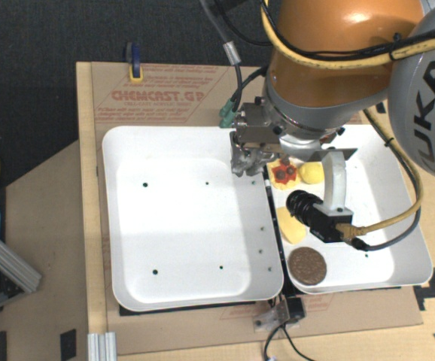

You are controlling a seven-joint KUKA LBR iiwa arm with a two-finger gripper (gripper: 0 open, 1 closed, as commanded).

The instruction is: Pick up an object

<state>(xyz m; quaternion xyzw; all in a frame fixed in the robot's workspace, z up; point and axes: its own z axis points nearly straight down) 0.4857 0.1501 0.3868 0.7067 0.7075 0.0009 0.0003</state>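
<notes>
We look down on the bench as the KUKA arm (pixel 353 43), reaching in from the right, hangs its wrist over the inner edge of the right bin (pixel 398 201). The gripper (pixel 249 159) sits low near the seam where the two white bins meet, at the upper part of that divide. From this angle the wrist body masks it, so we cannot tell how wide the gripper stands, and we see nothing held in it.

The candidates for a pick all lie in the right bin, down its left side. A small red object (pixel 283 174) rests just beside the gripper, toward the right and slightly nearer the camera. A yellow piece (pixel 312 173) lies close against the red one on its far-right side. Below them a pale yellow object (pixel 292 226) stretches roughly along the divider, partly hidden by a black fitting (pixel 313 215) on the arm. A round brown disc (pixel 308 265) sits near the bin's front left corner, well apart from the gripper.

The left bin (pixel 180 224) bears only small dark dots.

We judge the red object the nearest target: it calls for a short shift to the right, away from the divider, before any descent. The bin wall so close alongside looks the main hazard.
</notes>
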